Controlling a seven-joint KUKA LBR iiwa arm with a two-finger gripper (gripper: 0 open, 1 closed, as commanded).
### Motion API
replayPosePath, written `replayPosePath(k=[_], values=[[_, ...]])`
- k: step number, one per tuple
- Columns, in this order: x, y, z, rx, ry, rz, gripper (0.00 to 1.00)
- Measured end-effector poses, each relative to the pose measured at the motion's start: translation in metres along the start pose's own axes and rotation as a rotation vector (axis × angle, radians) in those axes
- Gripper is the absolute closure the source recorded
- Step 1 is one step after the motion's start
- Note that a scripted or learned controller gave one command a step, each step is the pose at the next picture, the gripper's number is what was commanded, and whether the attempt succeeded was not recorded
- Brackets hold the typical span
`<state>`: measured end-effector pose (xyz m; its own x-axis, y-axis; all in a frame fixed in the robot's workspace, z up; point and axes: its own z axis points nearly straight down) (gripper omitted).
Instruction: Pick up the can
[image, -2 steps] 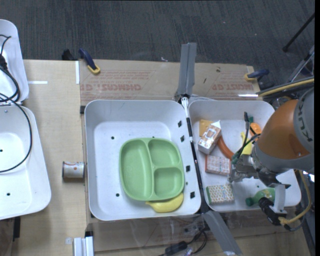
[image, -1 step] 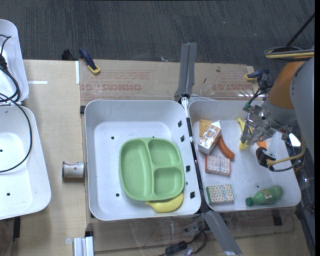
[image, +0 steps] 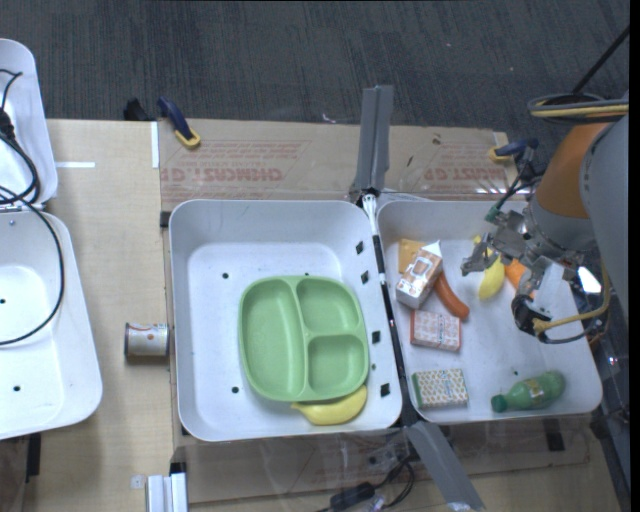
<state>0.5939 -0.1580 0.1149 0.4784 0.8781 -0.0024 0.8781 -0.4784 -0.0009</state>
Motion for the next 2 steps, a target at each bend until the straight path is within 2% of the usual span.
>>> replayPosePath(k=[1, 2], values=[[0.019, 0.041, 0.024, 0.005, 0.001, -0.124, 0.00], [-0.048, -0.057, 0.024, 0.020, 0.018, 0.139, 0.00]])
